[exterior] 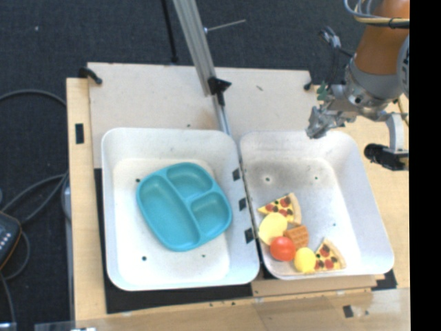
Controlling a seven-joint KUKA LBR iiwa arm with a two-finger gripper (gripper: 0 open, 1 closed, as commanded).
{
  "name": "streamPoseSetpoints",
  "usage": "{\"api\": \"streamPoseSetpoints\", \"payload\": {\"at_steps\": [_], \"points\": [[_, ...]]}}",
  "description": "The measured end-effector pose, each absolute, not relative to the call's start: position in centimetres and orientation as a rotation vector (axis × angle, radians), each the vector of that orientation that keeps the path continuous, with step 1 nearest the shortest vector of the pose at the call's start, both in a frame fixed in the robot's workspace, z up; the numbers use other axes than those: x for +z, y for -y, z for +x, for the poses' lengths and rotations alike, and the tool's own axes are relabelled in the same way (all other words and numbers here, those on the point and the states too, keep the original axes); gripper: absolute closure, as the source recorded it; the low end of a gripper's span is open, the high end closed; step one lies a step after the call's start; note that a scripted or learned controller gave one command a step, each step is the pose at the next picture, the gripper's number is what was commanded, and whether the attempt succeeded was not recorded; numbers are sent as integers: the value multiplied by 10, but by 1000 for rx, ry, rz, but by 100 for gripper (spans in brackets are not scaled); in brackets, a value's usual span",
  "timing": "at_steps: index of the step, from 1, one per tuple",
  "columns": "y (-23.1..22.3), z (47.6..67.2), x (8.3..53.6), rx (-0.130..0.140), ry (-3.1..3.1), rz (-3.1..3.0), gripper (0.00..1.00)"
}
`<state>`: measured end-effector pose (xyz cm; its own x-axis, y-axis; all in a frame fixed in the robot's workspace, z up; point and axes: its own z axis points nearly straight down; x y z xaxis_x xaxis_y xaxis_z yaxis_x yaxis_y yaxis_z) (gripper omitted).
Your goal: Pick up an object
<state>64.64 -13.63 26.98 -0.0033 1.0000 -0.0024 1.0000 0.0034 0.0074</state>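
Toy food clusters at the lower right of the frame in the right bin point(358, 185): pizza slices, a red tomato point(281, 248). It looks light, rigid and smooth; grip across its middle. The tool point(318, 127) hovers upper right, its opening unclear.

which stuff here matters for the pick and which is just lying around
Belongs to the job:
gripper, above the right bin's far rim
pizza slice
yellow piece
red ball
waffle piece
lemon
second pizza slice
right bin, holding them

Just lying about:
blue divided plate
left bin
metal pole
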Motion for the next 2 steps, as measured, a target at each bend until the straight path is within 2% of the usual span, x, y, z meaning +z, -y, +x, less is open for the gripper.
{"api": "streamPoseSetpoints", "payload": {"at_steps": [1,2], "points": [[93,635,257,0,-2227,2216,100],[41,621,264,2,-2230,2214,100]]}}
